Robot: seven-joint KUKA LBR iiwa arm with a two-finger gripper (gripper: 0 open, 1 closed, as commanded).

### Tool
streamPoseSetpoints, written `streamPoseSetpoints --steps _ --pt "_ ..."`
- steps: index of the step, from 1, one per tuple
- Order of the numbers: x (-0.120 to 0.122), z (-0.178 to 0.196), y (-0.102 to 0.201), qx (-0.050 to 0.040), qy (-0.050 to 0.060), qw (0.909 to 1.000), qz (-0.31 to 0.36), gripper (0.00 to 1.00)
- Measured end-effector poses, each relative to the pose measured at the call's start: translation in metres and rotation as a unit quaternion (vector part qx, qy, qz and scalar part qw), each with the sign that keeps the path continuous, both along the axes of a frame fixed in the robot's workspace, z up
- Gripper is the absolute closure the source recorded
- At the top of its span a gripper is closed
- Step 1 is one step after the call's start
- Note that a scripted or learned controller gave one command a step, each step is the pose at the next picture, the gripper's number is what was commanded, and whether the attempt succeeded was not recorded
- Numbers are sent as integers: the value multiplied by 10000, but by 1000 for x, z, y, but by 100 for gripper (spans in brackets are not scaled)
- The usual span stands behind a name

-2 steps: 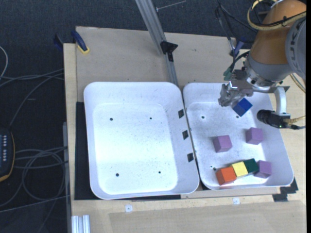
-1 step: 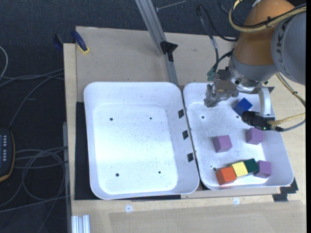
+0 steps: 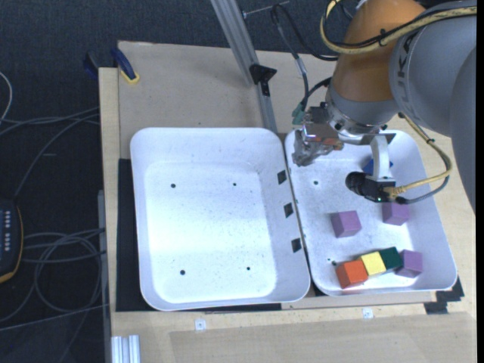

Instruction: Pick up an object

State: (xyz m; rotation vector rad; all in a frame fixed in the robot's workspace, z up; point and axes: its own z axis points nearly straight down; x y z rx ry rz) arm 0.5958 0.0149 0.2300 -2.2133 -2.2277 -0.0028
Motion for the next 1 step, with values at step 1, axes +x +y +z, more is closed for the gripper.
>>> streamPoseSetpoints --steps 1 --pt "-6 13 57 5 -12 10000 8 100"
